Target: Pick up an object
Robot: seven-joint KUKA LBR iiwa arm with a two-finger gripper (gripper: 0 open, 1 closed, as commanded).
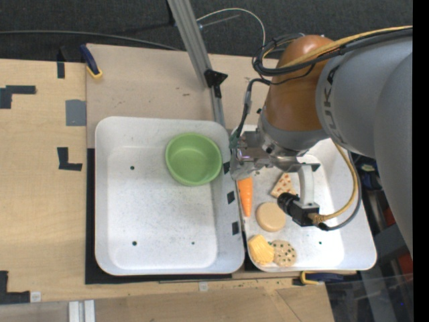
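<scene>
A: White plastic, two bins. Left bin (114, 247): one green bowl (194, 157), upright, in the far right corner near the dividing wall. Nothing else in it.

B: Right bin (348, 253)?

A: Food pieces, clustered at its left side. Orange carrot (245, 195) lying along the left wall. Round tan biscuit (271, 217) just beside it. Speckled cracker (283, 184) beyond the biscuit. Yellow corn piece (261, 250) and chocolate-chip cookie (284, 253), touching, at the near edge.

B: Arm?

A: Grey arm (375, 106) with orange band, entering from the right, wrist bent down over the right bin. Gripper (245, 166) hangs at the carrot's far end, by the wall between the bins. Judged: positioned there to go for the carrot, the closest piece.

B: Claw state?

A: Cannot tell; the wrist body covers it. No item seen held. Carrot lies on the bin floor.

B: Reason for the clustering?

A: Not determinable; loose pieces, likely wherever they landed. The wall beside the carrot may crowd a grasp.

B: Writing?

A: Large letters on the grey arm casing, partly cut off, apparently "KU". No other legible labels.
</scene>
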